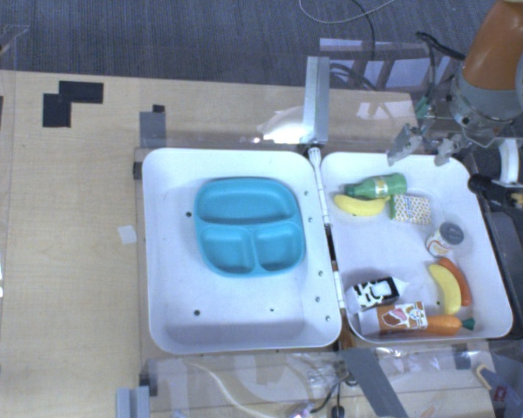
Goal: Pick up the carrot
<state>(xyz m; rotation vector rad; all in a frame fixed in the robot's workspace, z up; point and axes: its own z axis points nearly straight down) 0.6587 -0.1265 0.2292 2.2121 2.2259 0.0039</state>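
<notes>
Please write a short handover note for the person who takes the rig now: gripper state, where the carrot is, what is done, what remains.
Gripper: open, holding nothing, above the far edge of the right white bin.
The orange toy carrot lies at the near edge of that bin, beside the orange juice carton and below the yellow-and-orange plastic banana.
Done: nothing, carrot untouched.
Left: reach across the bin, descend, grasp, lift.

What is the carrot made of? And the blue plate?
The carrot looks like smooth toy plastic: even orange, slightly glossy, though that's a guess. The blue plate looks like molded matte plastic, with rounded dividers and one flat color.
</notes>
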